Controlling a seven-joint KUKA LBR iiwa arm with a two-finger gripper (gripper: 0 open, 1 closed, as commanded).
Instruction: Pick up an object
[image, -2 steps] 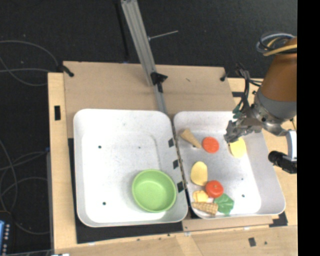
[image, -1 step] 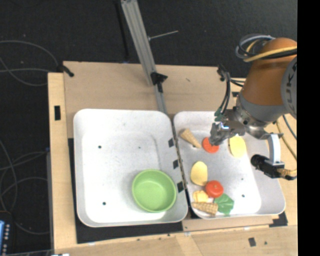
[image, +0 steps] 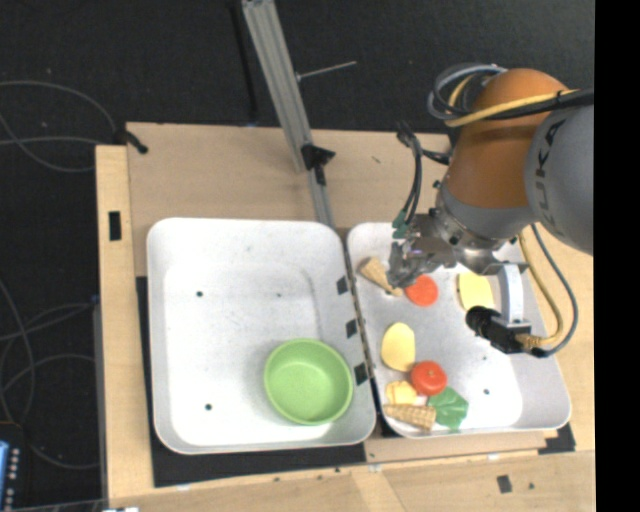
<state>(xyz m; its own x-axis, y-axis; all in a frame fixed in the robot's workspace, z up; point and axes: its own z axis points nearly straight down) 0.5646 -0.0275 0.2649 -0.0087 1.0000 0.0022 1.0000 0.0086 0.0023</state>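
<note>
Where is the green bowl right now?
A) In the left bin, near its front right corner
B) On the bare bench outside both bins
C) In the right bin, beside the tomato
A: the green bowl sits inside the left bin, near its front right corner.

green bowl (image: 308, 381) | white bins (image: 200, 260) | red tomato (image: 429, 377) | yellow lemon (image: 398, 346)

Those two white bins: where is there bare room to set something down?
The left bin has bare floor all around the green bowl. The right bin is crowded along its left side with toy food; its bare patch lies near its lower right corner. The gripper hangs over its top.
</note>
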